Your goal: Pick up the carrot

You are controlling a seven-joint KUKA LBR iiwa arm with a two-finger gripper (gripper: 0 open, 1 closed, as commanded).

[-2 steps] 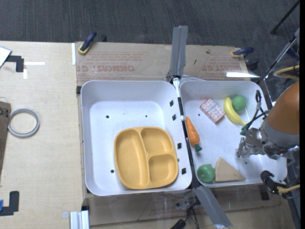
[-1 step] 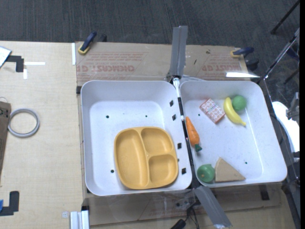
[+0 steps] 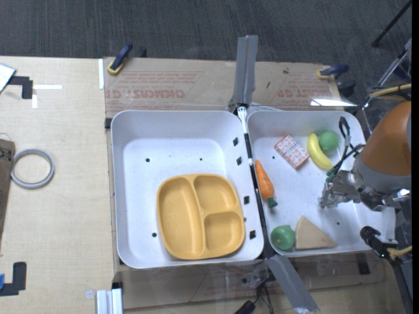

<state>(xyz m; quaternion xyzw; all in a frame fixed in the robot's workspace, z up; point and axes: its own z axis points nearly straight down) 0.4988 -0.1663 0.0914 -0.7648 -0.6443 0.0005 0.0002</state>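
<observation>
Here's the carrot (image 3: 264, 179), lying against the left wall of the right bin (image 3: 302, 125), just beside the divider, green end pointing toward the green ball (image 3: 283, 237). The claw (image 3: 332, 195) hovers well to the carrot's right, near the banana (image 3: 318, 153), and whether it's open or closed I can't tell; nothing visibly in it. Looks like the approach step. Next it needs to cross left and descend over the carrot.

I see the carrot (image 3: 264, 180), small and orange with a green stub at its lower end, lying flat lengthwise, hard against the right bin's left wall (image 3: 251, 175), about midway down it
</observation>
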